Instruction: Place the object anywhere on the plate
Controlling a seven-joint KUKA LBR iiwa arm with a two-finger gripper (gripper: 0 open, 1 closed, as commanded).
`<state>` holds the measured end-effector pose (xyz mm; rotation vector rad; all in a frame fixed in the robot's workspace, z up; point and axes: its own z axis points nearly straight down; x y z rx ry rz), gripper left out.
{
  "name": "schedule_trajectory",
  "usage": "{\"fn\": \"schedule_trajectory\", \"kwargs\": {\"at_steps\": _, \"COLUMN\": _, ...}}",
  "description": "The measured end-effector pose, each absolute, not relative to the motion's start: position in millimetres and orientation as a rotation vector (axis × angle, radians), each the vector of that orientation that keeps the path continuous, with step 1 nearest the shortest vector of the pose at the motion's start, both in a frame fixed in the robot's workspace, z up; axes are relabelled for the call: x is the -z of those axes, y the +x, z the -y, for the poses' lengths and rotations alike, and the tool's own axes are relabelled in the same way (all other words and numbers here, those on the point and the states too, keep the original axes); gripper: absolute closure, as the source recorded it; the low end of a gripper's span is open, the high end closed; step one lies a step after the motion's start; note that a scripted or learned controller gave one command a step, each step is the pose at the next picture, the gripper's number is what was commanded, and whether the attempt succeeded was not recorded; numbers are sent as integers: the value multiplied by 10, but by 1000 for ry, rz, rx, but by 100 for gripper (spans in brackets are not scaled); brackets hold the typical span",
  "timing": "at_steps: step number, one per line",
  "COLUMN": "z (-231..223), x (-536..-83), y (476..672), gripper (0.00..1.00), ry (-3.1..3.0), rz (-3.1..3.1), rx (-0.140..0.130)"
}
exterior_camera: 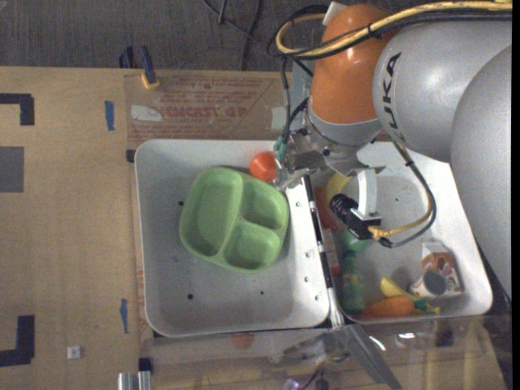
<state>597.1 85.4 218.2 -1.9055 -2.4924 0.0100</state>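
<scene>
Bins: two white bins (154, 242) counted, side by side.
Plate: one green plate (234, 218), left bin.
Ball: one orange ball (262, 166).
Gripper: gripper (286, 169) grip cannot be told.
Bench: wood.

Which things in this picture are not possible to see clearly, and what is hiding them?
- Gripper: the arm's wrist covers it from above, so its fingers stay hidden in the camera view.
- Orange object by the green plate: partly behind the wrist; whether it is held or touches the plate, I cannot tell.
- Items in the right bin: the arm overlaps several; the green ones are blurred.
</scene>
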Motion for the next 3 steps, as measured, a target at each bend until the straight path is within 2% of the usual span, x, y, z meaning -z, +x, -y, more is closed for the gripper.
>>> {"fn": "schedule_trajectory", "kwargs": {"at_steps": 1, "z": -996, "x": -3159, "y": 6513, "gripper": 100, "ry": -1816, "rz": 2565, "rx": -2}}
{"fn": "schedule_trajectory", "kwargs": {"at_steps": 2, "z": -1008, "x": -1370, "y": 5913, "gripper": 100, "ry": -1754, "rz": 2602, "rx": -5}}
{"fn": "schedule_trajectory", "kwargs": {"at_steps": 3, "z": -1001, "x": -1374, "y": 5917, "gripper": 0, "ry": -1755, "rz": 2602, "rx": -4}}
